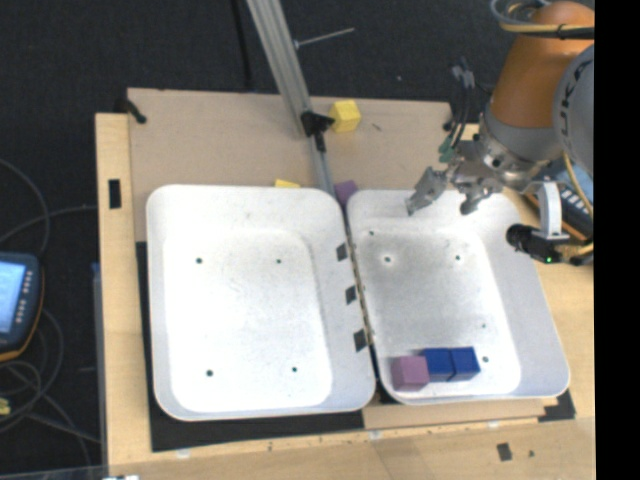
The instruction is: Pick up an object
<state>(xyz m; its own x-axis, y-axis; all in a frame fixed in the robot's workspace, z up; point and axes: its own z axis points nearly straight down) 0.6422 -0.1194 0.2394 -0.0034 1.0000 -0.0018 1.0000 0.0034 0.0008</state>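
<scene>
- Blocks, camera view: purple block (pixel 409 371) and blue block (pixel 449 362) lie in the right bin (pixel 520 298), at its near edge, close to the near left corner. Purple one is on the left, blue one just beside it on the right, apparently touching. Blue block shows a seam and may be two cubes; cannot tell.
- Claw (pixel 444 198): hangs over the far edge of the right bin, well apart from the blocks. Its two fingers are spread, with nothing between them.
- Arm (pixel 535 78): grey with an orange band, reaching in from the right above the far right corner of the table (pixel 200 138).
- Left bin (pixel 160 268): white, shallow, just beside the right bin; dark clips sit along the shared edge.
- Yellow block (pixel 346 116): on the table beyond the bins, beside a slanted metal rail (pixel 280 48).
- Small yellow piece (pixel 287 183) and small purple piece (pixel 345 190): on the table at the far rims of the bins, near the gap between them.
- Handheld screen (pixel 15 303): off the table, on the left.
</scene>
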